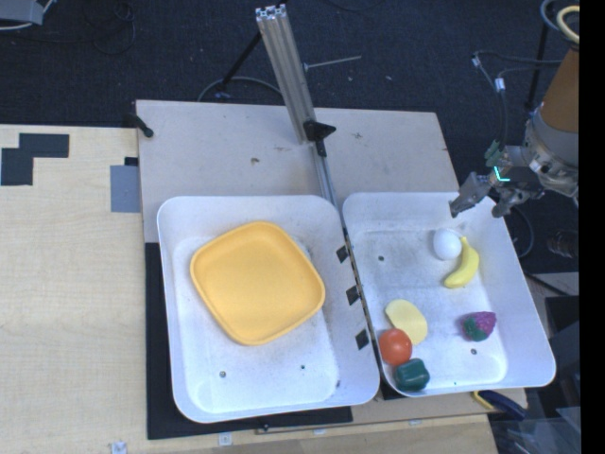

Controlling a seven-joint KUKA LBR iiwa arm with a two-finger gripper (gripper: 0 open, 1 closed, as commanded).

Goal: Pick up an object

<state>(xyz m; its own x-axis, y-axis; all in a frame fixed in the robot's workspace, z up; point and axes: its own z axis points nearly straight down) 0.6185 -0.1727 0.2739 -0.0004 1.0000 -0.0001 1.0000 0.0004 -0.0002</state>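
Observation:
My gripper (483,202) hangs open over the far right corner of the right bin (529,367), fingers spread with nothing between them. Just below it and to the left lies a white egg (446,244), touching a yellow banana (462,266). Farther toward the front are a purple grape bunch (479,325), a pale yellow lemon-like piece (406,319), a red tomato (395,346) and a dark green pepper (411,375).
The left bin (189,386) holds a yellow square plate (256,281). A slanted metal post (288,64) rises behind the bins. A row of black clips (352,295) marks the seam between the bins.

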